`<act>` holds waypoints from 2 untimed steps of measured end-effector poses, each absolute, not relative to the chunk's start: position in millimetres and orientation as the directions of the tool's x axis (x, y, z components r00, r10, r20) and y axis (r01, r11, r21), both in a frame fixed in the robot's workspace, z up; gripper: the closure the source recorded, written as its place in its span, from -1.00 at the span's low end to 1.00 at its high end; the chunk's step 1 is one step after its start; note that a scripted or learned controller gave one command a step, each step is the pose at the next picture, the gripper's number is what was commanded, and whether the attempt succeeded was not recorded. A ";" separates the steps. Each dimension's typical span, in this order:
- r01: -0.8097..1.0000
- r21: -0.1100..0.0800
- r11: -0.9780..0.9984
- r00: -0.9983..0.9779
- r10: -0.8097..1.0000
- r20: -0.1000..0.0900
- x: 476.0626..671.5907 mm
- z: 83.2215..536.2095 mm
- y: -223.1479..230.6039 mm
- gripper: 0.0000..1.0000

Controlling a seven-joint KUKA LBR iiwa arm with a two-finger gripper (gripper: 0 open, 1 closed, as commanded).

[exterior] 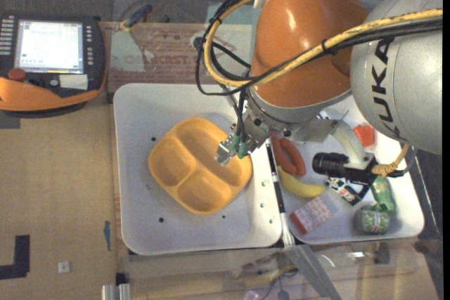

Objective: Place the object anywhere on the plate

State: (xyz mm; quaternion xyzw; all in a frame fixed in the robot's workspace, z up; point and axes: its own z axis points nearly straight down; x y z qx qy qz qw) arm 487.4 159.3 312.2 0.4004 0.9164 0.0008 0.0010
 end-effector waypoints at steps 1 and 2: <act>0.491 0.001 0.871 -0.871 0.491 0.001 479.6 257.8 203.3 1.00; 0.374 0.002 0.928 -0.928 0.374 0.000 479.4 178.8 200.5 1.00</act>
